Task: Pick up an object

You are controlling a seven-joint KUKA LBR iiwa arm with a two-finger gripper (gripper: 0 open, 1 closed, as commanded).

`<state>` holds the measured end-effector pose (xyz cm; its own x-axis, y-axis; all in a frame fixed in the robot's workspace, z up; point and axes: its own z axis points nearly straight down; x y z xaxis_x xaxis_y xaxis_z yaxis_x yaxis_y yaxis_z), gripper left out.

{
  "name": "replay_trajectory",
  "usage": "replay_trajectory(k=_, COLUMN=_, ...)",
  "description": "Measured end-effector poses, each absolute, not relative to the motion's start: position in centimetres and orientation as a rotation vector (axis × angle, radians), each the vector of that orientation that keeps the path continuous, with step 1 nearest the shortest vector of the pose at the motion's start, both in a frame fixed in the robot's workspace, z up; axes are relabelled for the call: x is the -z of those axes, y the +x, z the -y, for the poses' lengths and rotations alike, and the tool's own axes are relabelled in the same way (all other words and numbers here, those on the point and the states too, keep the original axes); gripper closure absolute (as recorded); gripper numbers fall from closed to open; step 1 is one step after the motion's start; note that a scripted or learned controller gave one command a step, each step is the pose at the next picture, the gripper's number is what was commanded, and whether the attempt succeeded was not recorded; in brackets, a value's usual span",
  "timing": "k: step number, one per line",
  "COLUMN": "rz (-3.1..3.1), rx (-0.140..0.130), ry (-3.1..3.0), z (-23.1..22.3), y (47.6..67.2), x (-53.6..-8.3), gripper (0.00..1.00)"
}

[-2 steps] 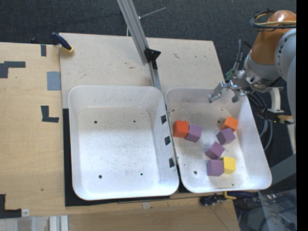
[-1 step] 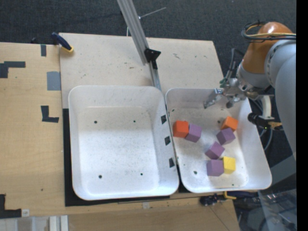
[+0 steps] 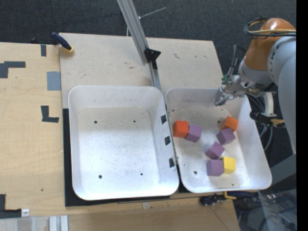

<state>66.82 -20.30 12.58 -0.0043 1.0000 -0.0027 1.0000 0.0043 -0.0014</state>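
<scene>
- Where the right bin (image 3: 250, 129) sits, seven blocks lie: four purple blocks (image 3: 215, 167), two orange blocks (image 3: 181, 128), one yellow block (image 3: 229, 164).
- The left bin (image 3: 77, 100) stands just beside it.
- The gripper (image 3: 222, 99) hangs over the right bin's far end, apart from the blocks; its jaws are too small to make out, and nothing is seen in them.

Wooden bench (image 3: 29, 129), dark carpet floor (image 3: 72, 8)

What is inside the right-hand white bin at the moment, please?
The right bin holds seven blocks: two orange, four purple and one yellow. The gripper hangs over its far corner, covering a little of the floor there.
</scene>
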Motion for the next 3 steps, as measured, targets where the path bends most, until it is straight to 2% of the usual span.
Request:
replay_trajectory(k=2, rz=-2.222, rx=-0.003, ry=2.216, z=20.4, y=67.8, x=-21.7, gripper=1.0)
replay_trajectory(k=3, rz=-2.22, rx=-0.004, ry=2.216, z=20.1, y=66.9, x=-27.1, gripper=1.0)
